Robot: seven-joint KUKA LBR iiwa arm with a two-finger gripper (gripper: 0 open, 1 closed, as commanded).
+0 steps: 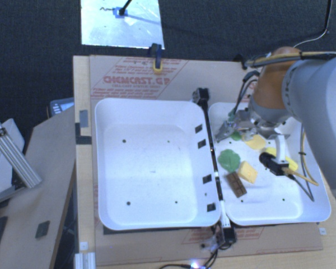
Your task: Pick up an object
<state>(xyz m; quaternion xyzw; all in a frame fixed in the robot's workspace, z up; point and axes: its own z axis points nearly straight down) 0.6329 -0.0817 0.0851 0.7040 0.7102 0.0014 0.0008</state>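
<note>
My pincer (pixel 231 129) hangs in the right bin (pixel 302 209), at eleven o'clock from the green toy (pixel 229 159); I cannot tell its state.

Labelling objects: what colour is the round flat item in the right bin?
Green, seen clearly in the camera view.

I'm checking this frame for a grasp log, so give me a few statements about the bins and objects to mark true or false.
1. The green object lies in the right bin. True.
2. The brown block sits in the left bin. False: it lies in the right bin, just below the green object.
3. The yellow wedge lies right of the green object. True.
4. The arm reaches over the left bin. False: it hangs over the right bin.
5. The brown block lies above the green object in the camera view. False: it lies below it, nearer the bin's front edge.
</note>
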